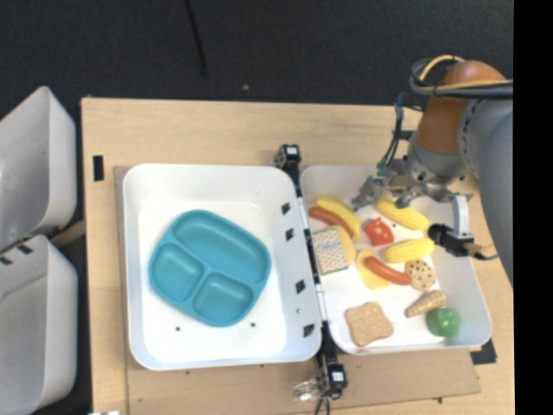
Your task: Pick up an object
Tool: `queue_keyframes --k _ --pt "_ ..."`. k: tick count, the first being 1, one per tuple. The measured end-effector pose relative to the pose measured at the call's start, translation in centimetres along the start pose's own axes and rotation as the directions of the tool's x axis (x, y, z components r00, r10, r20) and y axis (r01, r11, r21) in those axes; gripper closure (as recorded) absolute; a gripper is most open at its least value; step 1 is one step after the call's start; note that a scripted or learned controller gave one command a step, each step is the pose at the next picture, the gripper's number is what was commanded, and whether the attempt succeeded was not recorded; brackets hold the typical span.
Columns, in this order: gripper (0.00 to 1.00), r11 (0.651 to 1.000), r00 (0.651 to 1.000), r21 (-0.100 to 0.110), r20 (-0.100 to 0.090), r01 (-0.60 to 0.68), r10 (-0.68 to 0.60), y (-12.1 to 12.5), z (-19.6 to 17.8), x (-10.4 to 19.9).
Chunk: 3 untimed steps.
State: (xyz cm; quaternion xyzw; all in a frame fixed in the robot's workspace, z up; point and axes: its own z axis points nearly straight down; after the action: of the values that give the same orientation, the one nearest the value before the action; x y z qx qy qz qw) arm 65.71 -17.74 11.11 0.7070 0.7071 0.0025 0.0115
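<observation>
My gripper [388, 189] hangs over the back of the right bin [341, 178], its two fingers spread open with only white bin floor between them. Just in front of it lies a yellow banana-shaped piece [403, 216], and a small red tomato [378, 231] sits a little nearer. Other toy foods fill this bin: a longer banana [338, 216], a checkered cracker [328, 251], a yellow piece [409, 249], a sausage in a bun [384, 271], a round cookie [421, 273], a bread slice [369, 322], a cone [425, 303] and a green apple [443, 321].
The left bin [138, 188] holds a blue divided plate [210, 266]. Black clips [288, 155] mark the seam between the bins. The grey arm with its orange band [462, 76] comes in over the right bin's back right corner. White boxes [30, 171] stand left of the bench.
</observation>
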Motion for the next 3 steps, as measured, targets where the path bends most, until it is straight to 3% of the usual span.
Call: queue_keyframes --k 1,2,3 --pt "1.0 1.0 1.0 0.0 0.0 0.0 0.0 0.0 -1.1 -0.1" --pt "1.0 1.0 1.0 0.015 -0.011 0.002 -0.002 1.0 -7.0 0.0" --pt "1.0 1.0 1.0 0.014 -0.011 0.003 -0.003 1.2 -12.4 -0.3"
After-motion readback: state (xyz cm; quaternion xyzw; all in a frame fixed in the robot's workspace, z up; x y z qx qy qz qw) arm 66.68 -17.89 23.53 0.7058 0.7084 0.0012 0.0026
